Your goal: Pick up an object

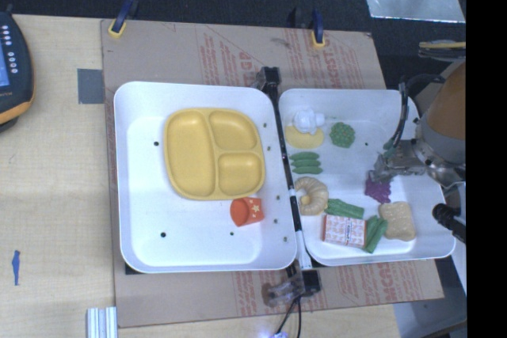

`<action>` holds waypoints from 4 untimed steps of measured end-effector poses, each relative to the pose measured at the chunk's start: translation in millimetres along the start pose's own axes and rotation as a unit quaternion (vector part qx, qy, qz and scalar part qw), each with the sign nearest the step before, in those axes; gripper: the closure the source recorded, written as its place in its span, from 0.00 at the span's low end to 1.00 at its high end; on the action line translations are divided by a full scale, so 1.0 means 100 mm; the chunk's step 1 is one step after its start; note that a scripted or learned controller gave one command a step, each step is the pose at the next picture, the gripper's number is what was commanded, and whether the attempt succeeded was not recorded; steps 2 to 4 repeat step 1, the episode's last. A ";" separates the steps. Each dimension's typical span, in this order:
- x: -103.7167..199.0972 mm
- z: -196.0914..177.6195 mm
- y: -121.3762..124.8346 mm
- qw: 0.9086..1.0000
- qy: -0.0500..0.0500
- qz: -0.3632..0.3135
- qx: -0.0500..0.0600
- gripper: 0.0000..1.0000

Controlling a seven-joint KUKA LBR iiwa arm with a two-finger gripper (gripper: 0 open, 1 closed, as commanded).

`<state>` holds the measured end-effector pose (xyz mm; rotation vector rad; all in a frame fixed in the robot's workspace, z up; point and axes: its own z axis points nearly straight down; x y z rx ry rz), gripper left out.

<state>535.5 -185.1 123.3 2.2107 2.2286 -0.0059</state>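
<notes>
The tool [386, 167] hangs low in the right bin [360, 100], near its right edge, just above the purple grapes [378, 187]. I cannot tell how the tool is set. Close by lie a green broccoli [342, 134], a croissant [310, 195] and a small box [344, 230]. The left bin [139, 170] holds a yellow tray [214, 152] and a red cup [247, 210].

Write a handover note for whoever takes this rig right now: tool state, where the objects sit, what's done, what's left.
Tool: low over the right bin, just above the purple grapes; grip state unclear, nothing seen held.
Right bin also holds broccoli, green pods, croissant and a carton.
Left bin: yellow tray, red piece.
Done: approach. Left: grasp and lift.
</notes>
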 end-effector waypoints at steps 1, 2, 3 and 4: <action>0.00 0.00 0.00 1.000 0.000 0.000 0.000 0.00; 0.00 0.00 0.00 1.000 0.000 0.000 0.000 0.00; 0.00 0.00 0.00 1.000 0.000 0.000 0.000 0.00; 0.00 0.00 0.00 1.000 0.000 0.000 0.000 0.00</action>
